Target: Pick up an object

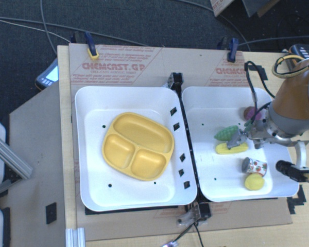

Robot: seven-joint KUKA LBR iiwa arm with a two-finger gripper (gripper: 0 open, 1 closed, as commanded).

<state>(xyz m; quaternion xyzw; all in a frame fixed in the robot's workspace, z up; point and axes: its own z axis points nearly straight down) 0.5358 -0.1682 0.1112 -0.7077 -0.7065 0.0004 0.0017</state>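
The right bin (211,104) holds several small items: a green knobbly toy (226,133), a flat yellow banana-like piece (230,147) just below it, a small printed can (254,165) lying on its side, and a yellow lemon-like ball (254,182). A purple item (250,112) is partly hidden behind the arm. My gripper (245,136) is down in this bin, right beside the green toy and above the right end of the yellow piece. Nothing can be seen held in it.
In the left bin (82,153) lies a yellow divided plate (138,145). A black divider with clips (181,138) runs between the bins. The grey arm with its orange band (291,102) covers the right bin's right side. Blue clamps hold the cardboard at the back.
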